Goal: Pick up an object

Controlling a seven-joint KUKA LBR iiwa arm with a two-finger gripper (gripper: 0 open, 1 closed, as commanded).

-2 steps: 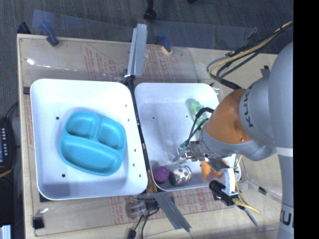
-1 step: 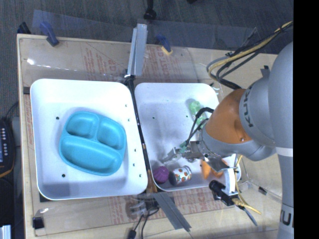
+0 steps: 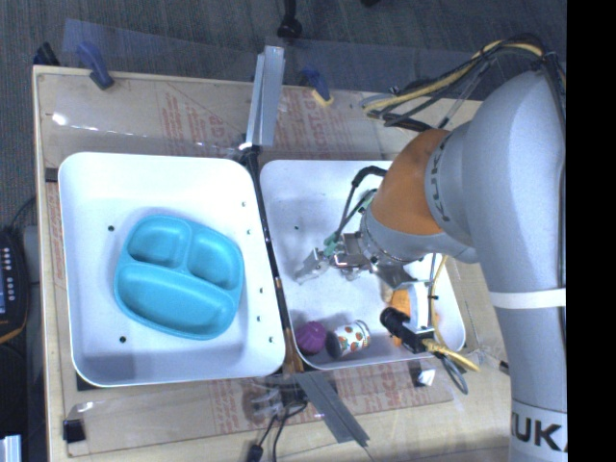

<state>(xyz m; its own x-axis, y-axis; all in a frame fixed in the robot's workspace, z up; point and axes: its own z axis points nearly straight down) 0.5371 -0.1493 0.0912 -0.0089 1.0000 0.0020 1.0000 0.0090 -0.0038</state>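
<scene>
My gripper (image 3: 310,266) hangs low over the middle of the right bin (image 3: 289,195), pointing toward its left wall. No object shows at its tip. A purple round object (image 3: 311,336) lies at the bin's front edge. Right beside it is a small patterned can (image 3: 350,338), lying on its side. An orange object (image 3: 404,302) peeks out under the wrist near the bin's right side, partly hidden by the arm. The purple object and the can are well in front of the gripper, apart from it.
The left bin (image 3: 82,191) holds a blue divided plate (image 3: 180,275) that takes up most of its floor. A ridge between the bins (image 3: 265,248) runs close to the gripper's left. The arm covers the right bin's right half.
</scene>
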